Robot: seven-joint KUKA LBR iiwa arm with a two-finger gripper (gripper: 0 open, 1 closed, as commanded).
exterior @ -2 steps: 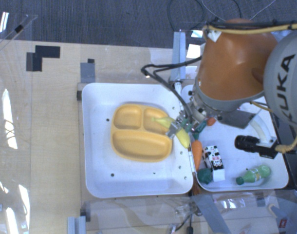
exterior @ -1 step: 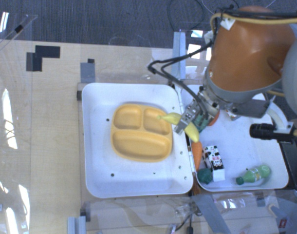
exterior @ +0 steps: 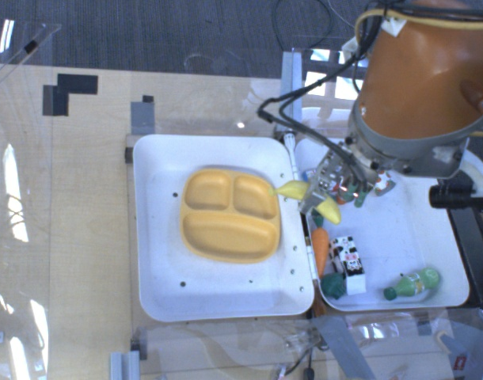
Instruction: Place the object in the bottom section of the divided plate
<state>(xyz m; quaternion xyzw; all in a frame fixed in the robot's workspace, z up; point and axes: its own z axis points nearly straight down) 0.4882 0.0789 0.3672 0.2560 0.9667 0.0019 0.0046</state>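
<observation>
Banana (exterior: 305,196) in tool (exterior: 319,199), beside divided plate (exterior: 230,214)

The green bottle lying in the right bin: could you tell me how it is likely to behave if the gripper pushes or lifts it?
The green bottle lies on its side near the right bin's front edge, so a push would probably roll it. It looks like a small plastic toy, likely light and stiff. Its rounded, glossy body may slip between fingers.
</observation>
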